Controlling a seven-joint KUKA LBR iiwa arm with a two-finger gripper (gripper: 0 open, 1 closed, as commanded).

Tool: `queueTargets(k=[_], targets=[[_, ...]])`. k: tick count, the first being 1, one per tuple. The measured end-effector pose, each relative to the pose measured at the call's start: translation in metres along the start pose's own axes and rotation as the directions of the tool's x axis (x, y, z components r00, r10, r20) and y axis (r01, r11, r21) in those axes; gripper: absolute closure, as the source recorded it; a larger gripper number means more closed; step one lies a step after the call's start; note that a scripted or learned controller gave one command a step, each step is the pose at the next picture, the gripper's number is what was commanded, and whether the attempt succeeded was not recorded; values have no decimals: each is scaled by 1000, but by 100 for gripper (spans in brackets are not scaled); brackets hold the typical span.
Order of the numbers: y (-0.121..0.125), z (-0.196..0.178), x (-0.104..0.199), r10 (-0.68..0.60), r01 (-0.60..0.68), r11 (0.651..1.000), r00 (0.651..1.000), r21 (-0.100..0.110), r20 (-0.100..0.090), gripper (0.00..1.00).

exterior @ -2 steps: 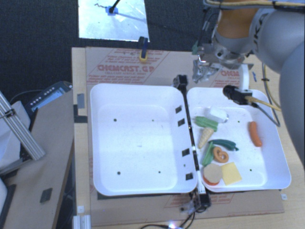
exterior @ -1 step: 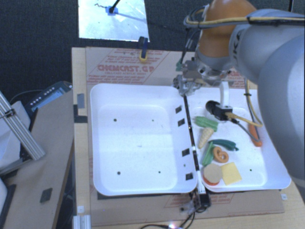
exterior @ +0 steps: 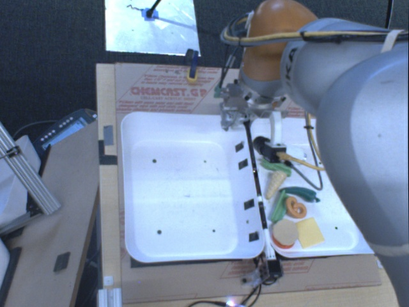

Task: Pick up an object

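Near end of the right bin: a yellow square slice lies flat, just beside a round tan-and-red disc toward the divider. Just beyond them, an orange ring sits beside a long green piece, with a second green piece behind it. Farther on, a pale cone lies on its side close to the divider between the bins, and a small green piece lies just beyond the cone. Far end: the gripper hangs over the far rim, about where the left bin meets the right bin. All the objects lie nearer the camera than the gripper and apart from it. Whether the gripper is spread or closed cannot be told. Beyond the bins lies a printed cardboard sheet.
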State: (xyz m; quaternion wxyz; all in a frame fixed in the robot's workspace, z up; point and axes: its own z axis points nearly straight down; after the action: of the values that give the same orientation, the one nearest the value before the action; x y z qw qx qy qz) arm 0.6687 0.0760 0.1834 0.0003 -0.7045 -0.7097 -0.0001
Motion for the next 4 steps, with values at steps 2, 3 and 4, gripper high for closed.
queueTargets(k=[2, 3, 4], targets=[[-34, -23, 80, 1, -1, 1000, 1000, 1, 0, 100], [-22, -70, 139, 0, 0, 1000, 1000, -5, -2, 100], [-40, -27, 139, 4, -4, 1000, 1000, 1, 1, 100]])
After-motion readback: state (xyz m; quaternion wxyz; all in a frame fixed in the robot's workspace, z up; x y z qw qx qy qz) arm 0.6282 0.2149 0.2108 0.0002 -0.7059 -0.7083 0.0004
